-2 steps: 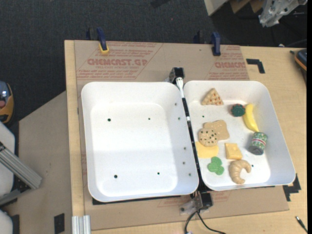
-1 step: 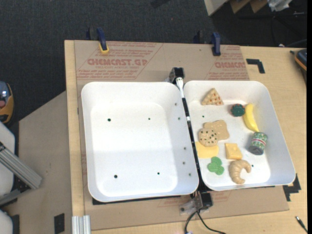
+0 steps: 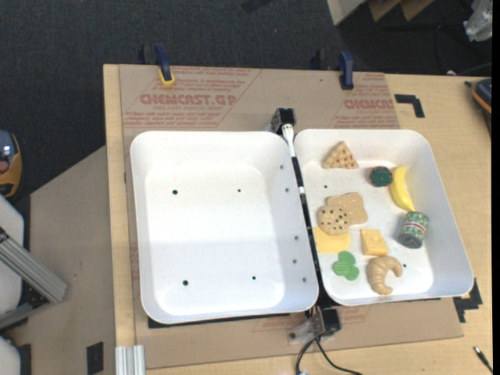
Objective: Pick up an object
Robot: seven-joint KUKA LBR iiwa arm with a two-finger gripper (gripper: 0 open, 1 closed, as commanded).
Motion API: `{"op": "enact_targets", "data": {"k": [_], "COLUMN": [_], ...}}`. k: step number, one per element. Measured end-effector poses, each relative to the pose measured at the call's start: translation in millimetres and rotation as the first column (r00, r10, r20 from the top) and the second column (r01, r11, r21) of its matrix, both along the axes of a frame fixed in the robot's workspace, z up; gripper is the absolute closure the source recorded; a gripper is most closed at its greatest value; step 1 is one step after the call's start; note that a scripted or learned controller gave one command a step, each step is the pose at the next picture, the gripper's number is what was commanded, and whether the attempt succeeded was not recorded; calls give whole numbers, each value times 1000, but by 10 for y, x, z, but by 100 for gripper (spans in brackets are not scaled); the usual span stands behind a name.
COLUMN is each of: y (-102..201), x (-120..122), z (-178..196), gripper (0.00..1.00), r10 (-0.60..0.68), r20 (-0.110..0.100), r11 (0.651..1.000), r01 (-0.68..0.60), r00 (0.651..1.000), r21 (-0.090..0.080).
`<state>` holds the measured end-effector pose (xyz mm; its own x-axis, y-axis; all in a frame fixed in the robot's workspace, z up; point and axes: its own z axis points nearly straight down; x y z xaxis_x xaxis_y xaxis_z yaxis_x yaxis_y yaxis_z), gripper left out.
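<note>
The right bin (image 3: 437, 244) holds several toy foods. A waffle-patterned wedge (image 3: 340, 157) lies at its far side, with a dark green ball (image 3: 380, 176) and a yellow banana (image 3: 402, 189) to its right. A chocolate-chip cookie (image 3: 334, 219) overlaps a tan bread slice (image 3: 351, 205) near the bin's left wall. Below them lie a yellow cheese slice (image 3: 331, 242), an orange cheese cube (image 3: 374, 243), a green broccoli piece (image 3: 344, 268) and a croissant (image 3: 383, 273). A small green and red can (image 3: 413, 229) lies on its side at the right.
The left bin (image 3: 156, 209) sits beside the right one on a cardboard-covered bench (image 3: 234, 92). Two blue clamps (image 3: 164, 62) hold the board's far edge. A black clip (image 3: 283, 119) sits where the bins meet at the back.
</note>
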<state>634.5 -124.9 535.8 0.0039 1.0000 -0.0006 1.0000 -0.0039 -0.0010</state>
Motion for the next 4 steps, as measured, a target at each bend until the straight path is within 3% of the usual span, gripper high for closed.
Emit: {"op": "enact_targets", "data": {"k": [1, 2, 3, 4], "y": [-617, -1019, -232, -870], "x": [-498, -1179, -1566, -1552], "z": [0, 5, -5, -3], "gripper": [100, 100, 100, 100], "r10": [-1, -3, 7, 0], "r20": [0, 0, -1, 5], "r11": [1000, 1000, 1000, 1000], "r01": [1, 3, -7, 0], "r00": [1000, 1000, 1000, 1000], "r21": [0, 0, 2, -4]}}
